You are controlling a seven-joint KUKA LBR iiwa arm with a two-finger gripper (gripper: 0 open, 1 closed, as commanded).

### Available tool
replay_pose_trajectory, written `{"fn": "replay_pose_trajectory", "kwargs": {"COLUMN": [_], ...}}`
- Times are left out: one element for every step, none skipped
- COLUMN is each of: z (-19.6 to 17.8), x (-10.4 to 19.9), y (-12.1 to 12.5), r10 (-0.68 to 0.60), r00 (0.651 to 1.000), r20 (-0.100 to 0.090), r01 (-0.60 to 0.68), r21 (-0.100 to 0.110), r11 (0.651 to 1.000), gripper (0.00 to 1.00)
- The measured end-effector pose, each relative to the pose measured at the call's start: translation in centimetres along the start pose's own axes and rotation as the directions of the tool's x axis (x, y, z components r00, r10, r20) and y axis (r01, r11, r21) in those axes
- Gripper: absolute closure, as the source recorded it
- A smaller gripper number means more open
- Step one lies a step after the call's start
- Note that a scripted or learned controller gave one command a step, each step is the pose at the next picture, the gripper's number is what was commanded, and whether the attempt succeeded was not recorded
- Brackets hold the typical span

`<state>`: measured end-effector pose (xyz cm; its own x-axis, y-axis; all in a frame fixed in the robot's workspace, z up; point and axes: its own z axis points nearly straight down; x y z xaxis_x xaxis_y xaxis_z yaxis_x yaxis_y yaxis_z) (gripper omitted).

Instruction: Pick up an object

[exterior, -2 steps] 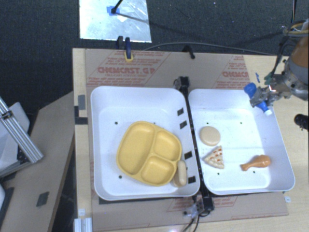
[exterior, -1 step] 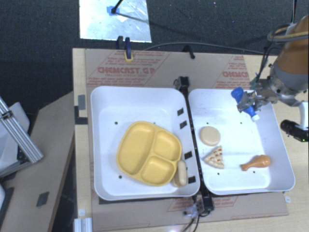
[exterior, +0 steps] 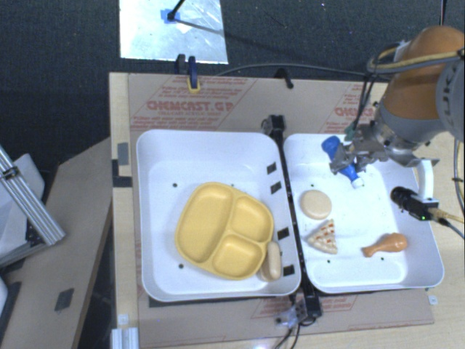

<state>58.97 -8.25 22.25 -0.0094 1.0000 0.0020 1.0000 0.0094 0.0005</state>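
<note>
The hand [exterior: 349, 158] is seen over a blue object [exterior: 332, 147], which is found just above and right of the pale round biscuit [exterior: 316, 203]; whether the hand is clenched cannot be told.

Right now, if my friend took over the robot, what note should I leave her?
Gripper: low at the back of the right bin, right against the blue toy. A grip on it cannot be confirmed.
Right bin also holds a round cookie, a pizza slice and a drumstick.
Left bin: a yellow tray with a bread roll beside it.
Done: nothing clearly lifted.
Left: grab one thing, probably the blue toy, and raise it.
</note>
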Motion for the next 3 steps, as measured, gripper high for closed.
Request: {"fn": "replay_pose_trajectory", "kwargs": {"z": [1.0, -0.2, 0.5], "x": [5.3, 11.0, 17.0], "y": [-1.1, -1.8, -3.1], "r10": [0.0, -0.001, -0.001], "r00": [1.0, 1.0, 1.0], "r20": [-0.001, 0.0, 0.0], "r01": [0.0, 0.001, 0.001], "r21": [0.001, -0.001, 0.001], "r11": [1.0, 1.0, 1.0], "gripper": [1.0, 1.0, 1.0]}}
